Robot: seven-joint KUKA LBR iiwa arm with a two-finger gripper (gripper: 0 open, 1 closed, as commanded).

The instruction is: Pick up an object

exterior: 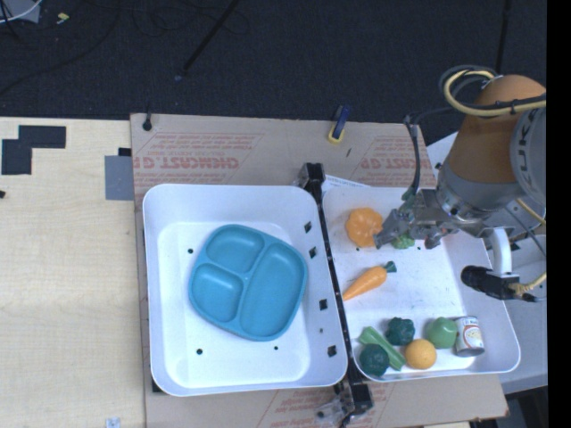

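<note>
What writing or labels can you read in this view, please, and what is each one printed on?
"CHEMCAST": red print, seen upside down, on the brown paper board under the bins; it repeats, partly cut off.
Small can label: too small to read.

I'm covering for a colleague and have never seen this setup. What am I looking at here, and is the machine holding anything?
This is one camera fixed above a bench, looking down at a slant. The grey and orange machine on the right is a robot arm; its pincer is its grasping part. Two shallow white bins sit side by side. The left bin holds a blue divided plate. The right bin holds toy food: an orange fruit, a carrot, green vegetables, a small yellow fruit, a green fruit and a small can. The pincer sits low beside the orange fruit, with something green at it; whether it grips that I cannot tell.
</note>
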